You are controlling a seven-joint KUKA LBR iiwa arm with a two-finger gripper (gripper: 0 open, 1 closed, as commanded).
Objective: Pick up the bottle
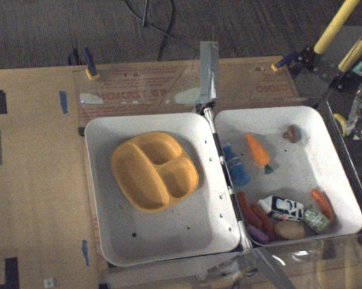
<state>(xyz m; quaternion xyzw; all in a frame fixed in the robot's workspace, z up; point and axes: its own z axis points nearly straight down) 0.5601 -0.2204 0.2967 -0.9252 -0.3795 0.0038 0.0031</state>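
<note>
Against right bin (pixel 328 130) wall at 9 o'clock: blue bottle (pixel 235 166) lying flat, untouched. Task not begun; reach, grasp, lift all remain. Gripper state: cannot tell.

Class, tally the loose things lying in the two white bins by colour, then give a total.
Yellow divided plastic plate: 1
Blue plastic bottle: 1
Orange toy carrots: 2
Brown lumps: 2
Red sausages: 2
Black-and-white carton: 1
Purple piece: 1
Total: 10
</note>
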